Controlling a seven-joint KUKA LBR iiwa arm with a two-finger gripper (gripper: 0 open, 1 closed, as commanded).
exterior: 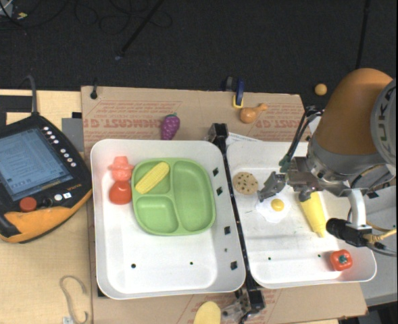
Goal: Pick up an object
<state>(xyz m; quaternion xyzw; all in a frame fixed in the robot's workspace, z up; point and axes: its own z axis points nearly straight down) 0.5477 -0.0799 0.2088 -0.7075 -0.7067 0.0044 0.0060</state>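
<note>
Camera view: grey arm with orange band (pixel 354 110) reaches in from right over the right shallow white bin (pixel 300 275). The hand (pixel 271 189) sits low at the bin's left-centre, dark fingers pointing down-left, just above the flat fried-egg toy (pixel 276 206); can't tell how far open it is, nothing seen between the fingers. Round brown chocolate-chip cookie toy (pixel 244 182) lies just left of the hand, near the divider. Yellow banana-like plastic piece (pixel 313 213) is right of the egg, partly under the wrist. Small red tomato toy with green top (pixel 340 260) in the bin's lower right corner. Left white bin (pixel 158 275) holds a green three-compartment plastic plate (pixel 185 201) with a yellow corn cob toy (pixel 151 177) in its upper-left compartment; a pink-and-red plastic figure (pixel 120 181) is just beside the plate's left edge. On the counter: a purple grape toy (pixel 170 125) and an orange pear-shaped toy (pixel 251 113) behind the bins, a teach pendant with screen (pixel 30 174) far left.
</note>
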